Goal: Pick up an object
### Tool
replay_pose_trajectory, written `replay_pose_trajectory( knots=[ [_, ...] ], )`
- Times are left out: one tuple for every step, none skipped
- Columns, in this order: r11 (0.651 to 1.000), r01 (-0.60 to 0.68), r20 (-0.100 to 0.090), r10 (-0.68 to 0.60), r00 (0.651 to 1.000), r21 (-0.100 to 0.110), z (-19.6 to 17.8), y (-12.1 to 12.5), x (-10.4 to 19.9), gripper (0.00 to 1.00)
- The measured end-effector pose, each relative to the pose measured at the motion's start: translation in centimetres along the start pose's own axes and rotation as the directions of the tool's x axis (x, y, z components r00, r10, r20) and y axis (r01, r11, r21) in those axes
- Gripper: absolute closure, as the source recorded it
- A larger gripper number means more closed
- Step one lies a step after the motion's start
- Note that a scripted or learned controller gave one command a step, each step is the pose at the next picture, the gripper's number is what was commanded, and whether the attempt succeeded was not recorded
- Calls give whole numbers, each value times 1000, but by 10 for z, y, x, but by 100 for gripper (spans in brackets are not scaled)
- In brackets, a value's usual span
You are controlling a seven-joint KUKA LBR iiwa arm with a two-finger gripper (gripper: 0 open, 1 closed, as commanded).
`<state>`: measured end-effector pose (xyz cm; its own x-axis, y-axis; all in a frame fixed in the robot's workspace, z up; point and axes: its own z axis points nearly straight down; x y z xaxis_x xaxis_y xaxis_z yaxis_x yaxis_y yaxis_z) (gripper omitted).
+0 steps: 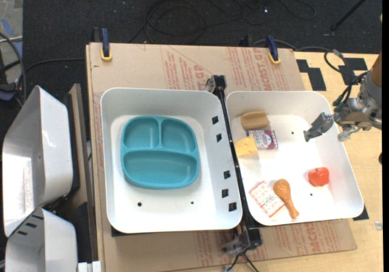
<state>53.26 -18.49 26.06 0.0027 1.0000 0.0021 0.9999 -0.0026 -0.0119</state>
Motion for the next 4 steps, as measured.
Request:
replay_pose_trajectory(
  knots=[
    [1000, 3, 3, -3, 1000, -11, -6, 2, 1, 0],
    [1000, 2, 1, -2, 1000, -7, 47, -3, 10, 0],
    [1000, 1, 1, -1, 1000, -7, 97, 3, 2, 0],
    [1000, 1, 2, -1, 1000, -9, 142, 9, 0, 0]
  ],
)
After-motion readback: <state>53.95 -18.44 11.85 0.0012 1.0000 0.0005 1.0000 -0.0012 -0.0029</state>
